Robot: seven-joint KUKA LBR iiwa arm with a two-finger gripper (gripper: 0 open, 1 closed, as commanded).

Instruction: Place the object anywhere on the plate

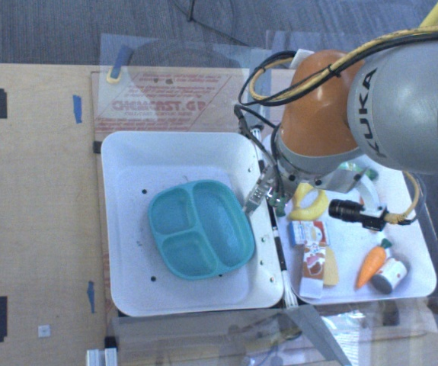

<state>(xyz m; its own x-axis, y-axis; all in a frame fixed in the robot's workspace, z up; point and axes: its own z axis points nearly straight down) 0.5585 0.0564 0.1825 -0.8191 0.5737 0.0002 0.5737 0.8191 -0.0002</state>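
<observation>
We take the banana (311, 203) as the likely object: yellow, curved, lying in the right bin (420, 273) just under the wrist, not yet on the plate (200, 229). The plate, teal with three compartments, sits in the left bin (127, 158), bare for delivery. The end effector (258, 195) hangs over the shared bin walls; its grip we cannot tell.

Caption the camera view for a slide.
KUKA arm's gripper over the bins' shared edge, beside the teal divided plate; banana and carrot wait in the right bin.
</observation>
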